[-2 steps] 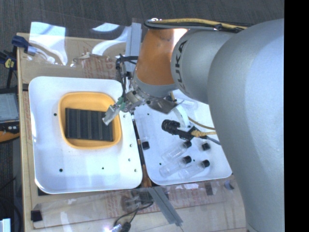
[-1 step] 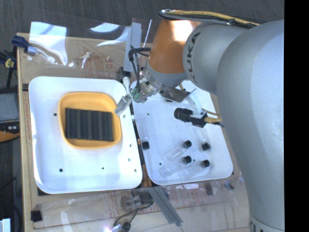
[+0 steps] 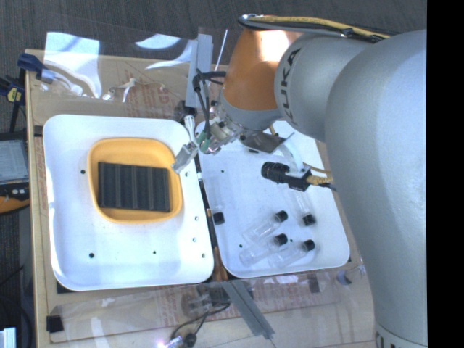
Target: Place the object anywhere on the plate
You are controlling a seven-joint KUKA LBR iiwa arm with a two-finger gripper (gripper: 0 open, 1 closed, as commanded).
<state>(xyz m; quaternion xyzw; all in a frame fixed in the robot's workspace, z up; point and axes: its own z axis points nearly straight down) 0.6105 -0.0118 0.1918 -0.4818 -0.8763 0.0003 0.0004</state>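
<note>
**Bench check: gripper bare at the plate's rim, object not yet on it**

Two shallow white bins sit side by side on your bench. The left bin (image 3: 65, 143) carries the yellow plate (image 3: 165, 152), and a black ridged slab (image 3: 135, 187) lies flat in the plate's well. The right bin (image 3: 239, 187) holds several clear vials (image 3: 261, 230) with black caps, lying on their sides near its front edge. A small black piece (image 3: 217, 217) lies close to the wall it shares with the left bin.

Your gripper (image 3: 185, 143) hangs over the divide between the bins, just beside the plate's right rim. Its two fingers look spread, one angled toward the plate and one toward the back of the bench. You can see nothing between them.

The task does not name its object. The slab fits the well so squarely that you should probably read it as part of the plate. That leaves the vials as the likely object, well apart from the plate in the other bin. On that reading you are at the pick step, with nothing carried.

The next move calls for a swing back over the right bin and a descent on one vial. Choose one with room on both sides, since they lie close together and round glass will roll away from a glancing finger. Close across the body, lift clear of the shared wall, then release over the slab.
</note>
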